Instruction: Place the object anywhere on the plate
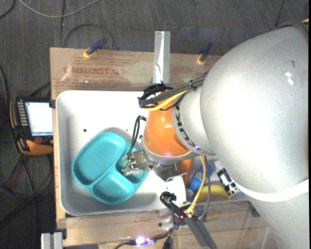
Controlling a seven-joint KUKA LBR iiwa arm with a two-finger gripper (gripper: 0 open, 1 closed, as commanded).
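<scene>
Plate (101, 166): teal, divided into compartments, rounded corners; lies flat in the left white bin (67, 113), turned at a slant, toward the bin's lower edge; the plate's right rim is overlapped by the arm; object not discernible.

Arm (259, 113) reaching in, end effector (132, 162) pointing down.
</scene>
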